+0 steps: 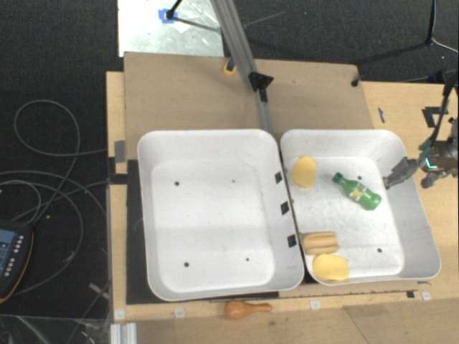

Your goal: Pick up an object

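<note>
The right bin (412, 224) holds a green bottle (356, 191) lying on its side, a yellow lemon-like piece (304, 171) near the divider, a tan hot-dog bun (320, 242) and a yellow rounded piece (330, 267) in the front left corner. My gripper (414, 175) hangs at the bin's right rim, right of the bottle and apart from it. It is open, its two dark fingers spread, and nothing sits between them.
The left bin (154, 192) lies beside the right one. A grey pole (237, 41) slants down from the top to the divider. An orange-brown pear-shaped object (247, 307) lies on the bench in front of the bins. Cables and a pendant sit on the floor at left.
</note>
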Available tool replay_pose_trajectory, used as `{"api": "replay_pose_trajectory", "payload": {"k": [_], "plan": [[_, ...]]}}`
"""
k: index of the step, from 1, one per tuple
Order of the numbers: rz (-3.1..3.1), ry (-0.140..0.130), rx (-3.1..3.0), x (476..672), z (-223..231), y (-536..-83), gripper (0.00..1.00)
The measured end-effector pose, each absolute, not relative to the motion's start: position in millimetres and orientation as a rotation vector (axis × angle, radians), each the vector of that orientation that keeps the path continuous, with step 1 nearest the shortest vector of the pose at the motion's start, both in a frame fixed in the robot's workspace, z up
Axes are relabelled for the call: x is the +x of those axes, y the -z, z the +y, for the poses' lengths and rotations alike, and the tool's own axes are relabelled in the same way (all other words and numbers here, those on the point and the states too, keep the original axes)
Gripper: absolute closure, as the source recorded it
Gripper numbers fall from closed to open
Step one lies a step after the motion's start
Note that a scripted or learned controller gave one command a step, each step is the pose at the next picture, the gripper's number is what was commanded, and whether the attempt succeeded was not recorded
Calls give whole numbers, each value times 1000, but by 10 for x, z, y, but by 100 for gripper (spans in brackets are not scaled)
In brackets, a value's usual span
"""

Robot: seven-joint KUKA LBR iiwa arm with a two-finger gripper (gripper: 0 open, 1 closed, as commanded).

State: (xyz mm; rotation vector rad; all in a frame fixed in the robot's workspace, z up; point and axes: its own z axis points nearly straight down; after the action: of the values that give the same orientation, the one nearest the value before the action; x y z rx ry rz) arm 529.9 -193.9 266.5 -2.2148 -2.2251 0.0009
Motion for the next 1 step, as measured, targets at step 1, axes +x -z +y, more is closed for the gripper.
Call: {"api": "replay_pose_trajectory", "payload": {"k": [1], "plan": [[-2227, 2, -2218, 5306, -1938, -2682, 0]]}}
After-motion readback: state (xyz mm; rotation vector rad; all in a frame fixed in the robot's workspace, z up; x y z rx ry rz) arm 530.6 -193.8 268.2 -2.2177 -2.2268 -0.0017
